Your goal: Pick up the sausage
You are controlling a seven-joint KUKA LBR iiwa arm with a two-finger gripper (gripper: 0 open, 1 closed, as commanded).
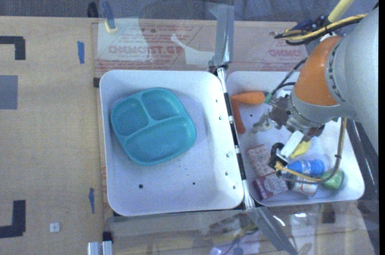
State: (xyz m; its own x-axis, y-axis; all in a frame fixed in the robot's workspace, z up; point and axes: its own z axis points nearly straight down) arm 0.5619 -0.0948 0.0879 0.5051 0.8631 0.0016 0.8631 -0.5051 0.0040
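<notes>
Eyeing the sausage (239, 119), seemingly the slim reddish piece lying flat in the right bin (251, 135), hugging its nine o'clock wall and running twelve to six. Judging it light, soft and a little slick, probably rolling or squirming under a hard pinch. Favouring a gentle hold across its middle, though the wall at nine o'clock is leaving little room on that side. Noting a carrot (249, 97) at its twelve o'clock end, touching it or just beside it, too close to tell. Finding the gripper (269, 118) hovering at three o'clock of the sausage, near but apart, holding nothing visible; not managing to tell whether spread or pressed together. Spotting a packet (258, 157) and a bottle (310, 166) toward five o'clock. Seeing, at nine o'clock, the left bin (156, 190) bearing a teal plate (153, 125).
</notes>
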